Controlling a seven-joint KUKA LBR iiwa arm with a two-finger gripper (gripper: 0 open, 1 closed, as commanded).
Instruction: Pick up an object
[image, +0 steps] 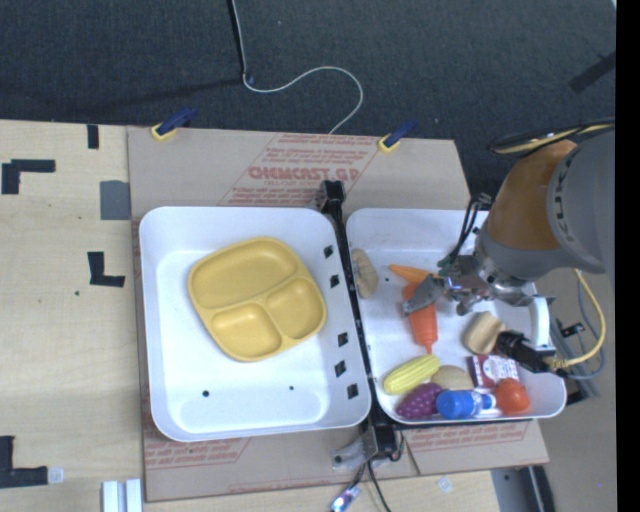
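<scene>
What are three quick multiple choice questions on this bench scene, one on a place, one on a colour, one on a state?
1. Where does the yellow divided plate lie?
A. left bin
B. right bin
C. cardboard

2. What colour is the corn cob?
A. purple
B. yellow
C. blue

3. How does the plate sit?
A. stacked on toys
B. standing on edge
C. flat, wells up

Answers: 1 A, it rests on the left bin floor. 2 B, the cob in the right bin is yellow, beside purple grapes. 3 C, its three wells face the camera.
</scene>
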